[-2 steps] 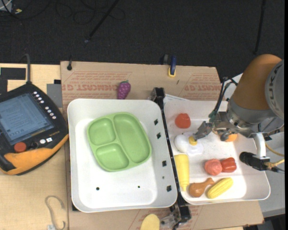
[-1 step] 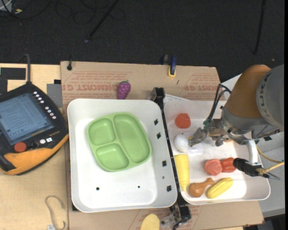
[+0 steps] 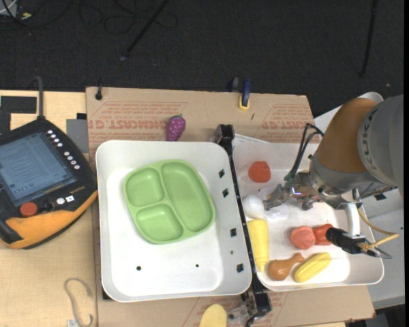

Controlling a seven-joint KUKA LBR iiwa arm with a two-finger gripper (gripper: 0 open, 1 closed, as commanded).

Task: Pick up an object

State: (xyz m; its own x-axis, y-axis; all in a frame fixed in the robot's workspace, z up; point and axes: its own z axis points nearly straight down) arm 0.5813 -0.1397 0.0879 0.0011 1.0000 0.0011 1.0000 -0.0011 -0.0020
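Both white bins (image 3: 116, 264) look smooth, semi-gloss plastic. Green divided plate (image 3: 169, 201): glossy plastic. Toy foods, e.g. yellow corn (image 3: 312, 267), shiny plastic. Sheet under the bins (image 3: 136, 114): matt brown cardboard. Orange arm band (image 3: 344, 138): smooth, satin.

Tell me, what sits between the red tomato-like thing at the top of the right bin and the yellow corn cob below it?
In the camera view, a white rounded object lies between the red piece and the corn cob.

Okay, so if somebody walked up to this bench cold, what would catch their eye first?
Probably the green divided plate in the left bin, bright against the white. Next, the arm with its orange band, reaching from the right over the right bin, where a red ball, corn and other toy food lie scattered. A purple toy sits on the cardboard behind the bins.
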